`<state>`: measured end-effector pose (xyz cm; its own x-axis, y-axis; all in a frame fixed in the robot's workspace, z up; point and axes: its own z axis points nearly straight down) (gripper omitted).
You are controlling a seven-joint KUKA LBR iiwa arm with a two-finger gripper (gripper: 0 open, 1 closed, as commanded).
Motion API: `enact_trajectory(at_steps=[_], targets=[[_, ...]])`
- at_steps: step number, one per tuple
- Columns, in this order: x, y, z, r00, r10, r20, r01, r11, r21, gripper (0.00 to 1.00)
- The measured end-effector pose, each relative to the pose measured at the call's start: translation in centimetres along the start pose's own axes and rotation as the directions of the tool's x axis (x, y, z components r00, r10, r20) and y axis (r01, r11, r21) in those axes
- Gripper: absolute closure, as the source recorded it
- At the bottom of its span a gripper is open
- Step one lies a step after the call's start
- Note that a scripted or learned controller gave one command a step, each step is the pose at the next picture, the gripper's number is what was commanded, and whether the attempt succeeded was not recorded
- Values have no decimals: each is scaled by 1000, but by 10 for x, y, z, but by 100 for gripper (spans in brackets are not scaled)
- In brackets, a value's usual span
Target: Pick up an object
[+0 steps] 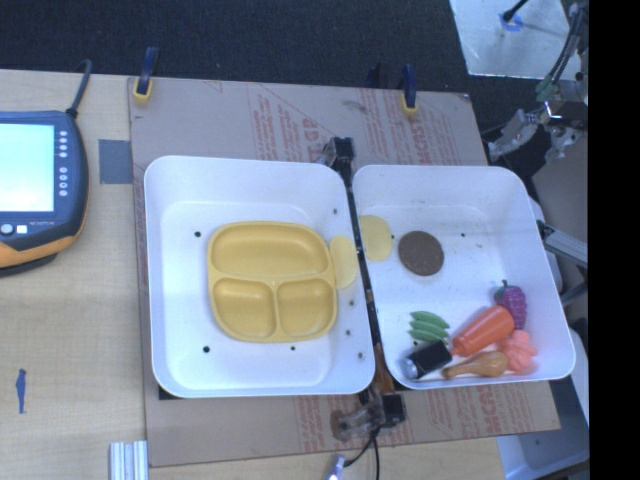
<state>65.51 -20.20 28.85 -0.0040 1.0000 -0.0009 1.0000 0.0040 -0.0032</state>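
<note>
Near edge: black clamp with cable (372,416) sits at the junction of the two bins, on the brown cardboard sheet (300,118) that covers the light wooden bench (60,348).

Right white bin (480,193): the toys are bunched in the near-right corner.
- black-and-white block (428,358), nearest, close to the near wall
- tan wooden-looking piece (478,366) just beside it, touching the pink lumpy toy (520,351)
- orange plastic carrot (485,330) lying tilted across the top of those two
- green pea pod (430,323) just left of the carrot
- purple grape bunch (511,303) at the carrot's far end
- brown round disc (421,253) further back, lying flat, well apart from the pile
- pale yellow flat round piece (375,238) against the shared rim

Any of these could be the pick target. All lie in the bin, none lifted.

Left white bin (170,368): yellow three-compartment plastic plate (270,278) sits about centre. A pale yellow piece (343,261) lies between it and the shared rim. Can't tell if that's one item with the piece across the rim.

Further back: black clamp (342,150) at the bins' far junction, two blue clamps (145,78) on the cardboard's far edge, and a grey-and-orange teach pendant (30,188) on the left.

Grey metal hardware (545,123) sits beyond the right bin's far-right corner. Gripper state: can't tell.
</note>
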Motion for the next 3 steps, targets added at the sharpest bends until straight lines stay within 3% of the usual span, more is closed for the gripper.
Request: enact_trajectory(at_steps=[1, 2, 3], targets=[[48, 1, 107, 1000, -1, 0, 1, 1000, 1, 0], [63, -47, 195, 1000, 0, -1, 0, 1000, -3, 0], [81, -76, 197, 1000, 0, 0, 0, 1000, 1, 0]])
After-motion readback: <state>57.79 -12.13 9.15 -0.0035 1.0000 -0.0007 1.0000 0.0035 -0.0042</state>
